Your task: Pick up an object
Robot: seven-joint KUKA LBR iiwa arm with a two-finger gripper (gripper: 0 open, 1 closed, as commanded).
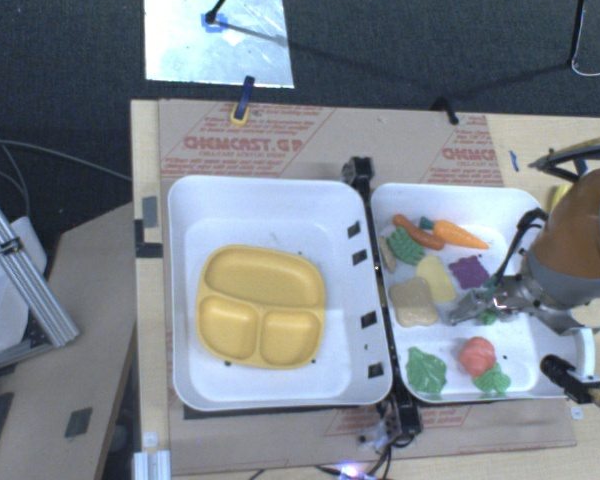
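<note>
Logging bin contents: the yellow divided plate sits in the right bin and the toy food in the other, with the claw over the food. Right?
Not quite. The camera view shows the yellow divided plate in the left bin, not the right. The toy food, such as the carrot, lies in the right bin, with the claw over it.

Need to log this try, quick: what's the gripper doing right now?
Gripper: low in the right bin beside the tan food piece; open or closed cannot be told.

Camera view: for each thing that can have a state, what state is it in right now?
Yellow divided plate: flat in the left bin, upright, nothing in it.
Carrot: lying in the right bin, untouched.
Purple piece: lying flat, free.
Tomato: resting on the bin floor.
Claw: low over the right bin; grip cannot be told.
</note>
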